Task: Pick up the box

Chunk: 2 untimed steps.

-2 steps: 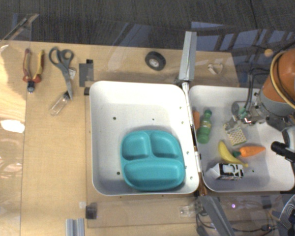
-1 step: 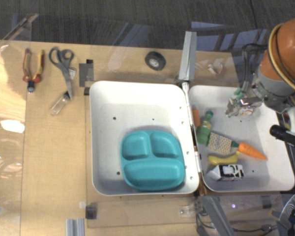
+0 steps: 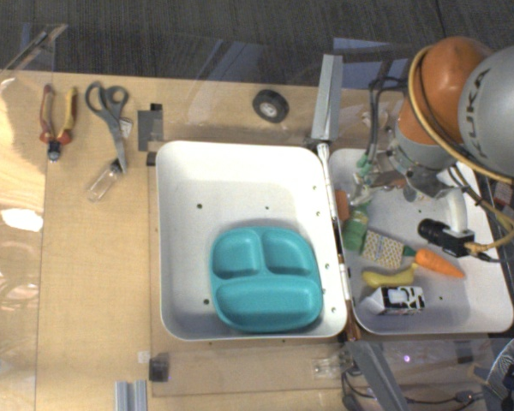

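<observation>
Gripper point(image 3: 366, 181) is seen low over the far left corner of the right bin point(image 3: 488, 315), hung from the grey arm point(image 3: 497, 101) that reaches in from the right; whether it is apart or together cannot be told, and nothing is seen held in it. 1 small box point(image 3: 400, 298), white with black print, is found lying flat near the front edge of the right bin, well apart from the gripper. Just behind the box a yellow banana point(image 3: 387, 276) is laid, and to the right of the banana an orange carrot point(image 3: 441, 264) is placed with its tip pointing to the right. Between the banana and the gripper a pale patterned piece point(image 3: 383, 247) is seen, and beside it, against the left wall of the bin, a green thing point(image 3: 355, 229) that cannot be identified. In the left bin point(image 3: 197, 187) 1 teal tray point(image 3: 265, 279) with 3 compartments is set toward the front right. On the bench point(image 3: 68, 298), to the left of the bins, red-handled pliers point(image 3: 56, 122) and scissors point(image 3: 111, 118) are laid side by side, and a dark roll of tape point(image 3: 271, 105) is seen behind the left bin.
</observation>
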Available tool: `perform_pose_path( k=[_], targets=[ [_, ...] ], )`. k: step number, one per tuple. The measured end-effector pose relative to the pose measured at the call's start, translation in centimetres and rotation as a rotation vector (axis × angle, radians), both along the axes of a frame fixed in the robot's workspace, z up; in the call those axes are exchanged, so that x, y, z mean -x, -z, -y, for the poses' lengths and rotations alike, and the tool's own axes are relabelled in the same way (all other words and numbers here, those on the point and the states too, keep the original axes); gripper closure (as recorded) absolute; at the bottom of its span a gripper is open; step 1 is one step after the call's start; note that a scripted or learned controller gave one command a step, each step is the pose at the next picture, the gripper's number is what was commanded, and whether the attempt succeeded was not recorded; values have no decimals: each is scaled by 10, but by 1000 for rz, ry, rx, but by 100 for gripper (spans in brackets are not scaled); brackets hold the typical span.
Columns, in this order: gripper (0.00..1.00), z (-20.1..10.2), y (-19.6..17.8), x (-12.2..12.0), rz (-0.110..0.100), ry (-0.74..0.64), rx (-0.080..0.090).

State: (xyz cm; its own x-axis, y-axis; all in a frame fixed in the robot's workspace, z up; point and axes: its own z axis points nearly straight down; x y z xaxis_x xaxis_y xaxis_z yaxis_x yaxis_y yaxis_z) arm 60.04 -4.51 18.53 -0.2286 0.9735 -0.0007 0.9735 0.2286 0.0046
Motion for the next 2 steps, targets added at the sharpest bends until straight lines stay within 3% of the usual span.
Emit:
perform_pose_path(
  k=[1, 2],
  targets=[
    [0, 0, 0, 0, 0, 0, 0],
    [0, 61, 39, 72, -1, 169, 0]
  ],
)
